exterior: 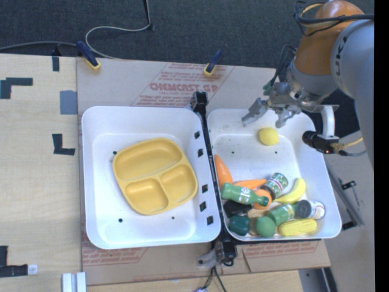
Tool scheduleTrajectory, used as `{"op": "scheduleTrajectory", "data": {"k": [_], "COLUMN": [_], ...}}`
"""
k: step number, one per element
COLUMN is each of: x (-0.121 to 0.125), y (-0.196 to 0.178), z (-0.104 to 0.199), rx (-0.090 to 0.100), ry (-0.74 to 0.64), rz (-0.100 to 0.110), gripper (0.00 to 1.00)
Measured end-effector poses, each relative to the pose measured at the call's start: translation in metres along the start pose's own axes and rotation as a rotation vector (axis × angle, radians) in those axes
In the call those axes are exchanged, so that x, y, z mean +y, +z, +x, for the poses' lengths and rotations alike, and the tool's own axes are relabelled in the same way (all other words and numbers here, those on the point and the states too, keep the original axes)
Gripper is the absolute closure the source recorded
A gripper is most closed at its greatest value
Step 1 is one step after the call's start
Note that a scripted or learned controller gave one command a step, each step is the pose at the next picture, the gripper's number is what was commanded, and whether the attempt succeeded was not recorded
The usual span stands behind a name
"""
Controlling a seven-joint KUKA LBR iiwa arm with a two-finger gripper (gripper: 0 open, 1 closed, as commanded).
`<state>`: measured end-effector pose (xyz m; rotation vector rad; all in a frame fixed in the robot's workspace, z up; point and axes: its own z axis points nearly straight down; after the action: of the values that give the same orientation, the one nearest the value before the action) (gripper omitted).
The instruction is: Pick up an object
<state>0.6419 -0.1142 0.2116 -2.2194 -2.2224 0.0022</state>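
- Nearest the camera, along the front edge of the right bin (234, 140), toy food lies in a heap: a yellow corn cob (297, 227) at the front right corner, a green round fruit (265, 225) beside it, and a dark green piece (238, 224) to its left.
- Just behind these lie a green bottle (240, 193) on its side, a small green-labelled can (276, 183), another green bottle with a dark cap (290, 212), a yellow banana (295, 191), and an orange carrot (222, 170) against the bin's left wall.
- The left bin (97, 175) carries a yellow divided plate (155, 175) with three compartments, set at a slant near the bin's middle.
- Both white bins sit side by side on a cardboard sheet (121, 84) on the wooden bench (30, 163), joined by black clips (199, 101).
- Farther back in the right bin, a yellow lemon (268, 136) lies alone on the bare floor near the rear edge, well apart from the heap.
- The gripper (267, 117) hangs just above and behind the lemon, its two fingers spread wide, one toward the bin's centre and one beside the lemon; nothing is between them.
- The grey arm with its orange band (322, 41) reaches in over the bin's rear right corner.
- At the cardboard's far edge sit two yellow and blue clamps (213, 66), and a cable (115, 32) loops over the dark floor beyond.
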Motion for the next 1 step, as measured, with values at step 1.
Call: {"op": "scheduleTrajectory", "data": {"k": [1], "x": [-0.019], "y": [-0.0206], "z": [-0.0629], "rx": [-0.002], "ry": [0.001], "rz": [-0.001], "gripper": [0.0]}}
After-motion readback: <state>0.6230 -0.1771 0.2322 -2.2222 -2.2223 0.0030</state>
